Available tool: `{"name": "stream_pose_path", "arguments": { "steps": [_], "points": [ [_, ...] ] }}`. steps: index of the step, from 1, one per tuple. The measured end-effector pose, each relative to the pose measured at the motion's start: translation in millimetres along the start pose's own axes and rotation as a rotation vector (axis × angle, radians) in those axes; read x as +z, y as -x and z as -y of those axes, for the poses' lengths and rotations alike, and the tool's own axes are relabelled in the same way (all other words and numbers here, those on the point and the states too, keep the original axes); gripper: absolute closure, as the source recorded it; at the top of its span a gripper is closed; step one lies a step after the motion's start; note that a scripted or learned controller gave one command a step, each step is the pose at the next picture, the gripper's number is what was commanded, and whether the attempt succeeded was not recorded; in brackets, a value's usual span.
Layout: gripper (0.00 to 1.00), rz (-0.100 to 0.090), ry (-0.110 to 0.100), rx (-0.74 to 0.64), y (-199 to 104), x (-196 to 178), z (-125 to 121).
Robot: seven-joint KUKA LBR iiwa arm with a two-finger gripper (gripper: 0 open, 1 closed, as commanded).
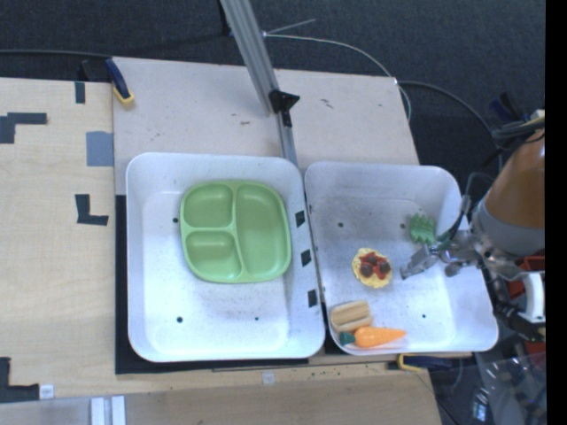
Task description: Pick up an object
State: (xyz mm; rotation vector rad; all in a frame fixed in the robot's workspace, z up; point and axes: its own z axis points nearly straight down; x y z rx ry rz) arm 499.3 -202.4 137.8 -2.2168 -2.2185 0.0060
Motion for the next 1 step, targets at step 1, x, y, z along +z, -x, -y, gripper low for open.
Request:
{"name": "stream_pose_path", "arguments": {
  "steps": [1],
  "points": [
    [0.0,0.002,0.006,0.0,0.2,49.1,-0.6]
  ]
}}
